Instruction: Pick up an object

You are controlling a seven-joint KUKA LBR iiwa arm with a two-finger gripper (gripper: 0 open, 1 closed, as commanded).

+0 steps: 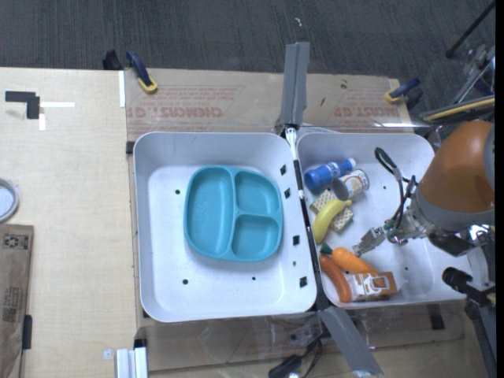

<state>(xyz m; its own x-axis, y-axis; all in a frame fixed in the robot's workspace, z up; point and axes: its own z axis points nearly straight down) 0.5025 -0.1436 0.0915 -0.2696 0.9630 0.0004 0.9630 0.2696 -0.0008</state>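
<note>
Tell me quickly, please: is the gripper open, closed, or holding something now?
Gripper: cannot be told; it sits low in the right bin, just above the carrot, with nothing visibly held.

A single fixed camera looked down on the tabletop [63, 132] from above at a slight slant, set far enough back to take in both white bins whole. The left bin [153, 235] lay near the middle of the frame and the right bin [409, 144] toward the right side. Dark floor [197, 14] ran across the top. The arm [465, 172] entered from the right edge.
</note>
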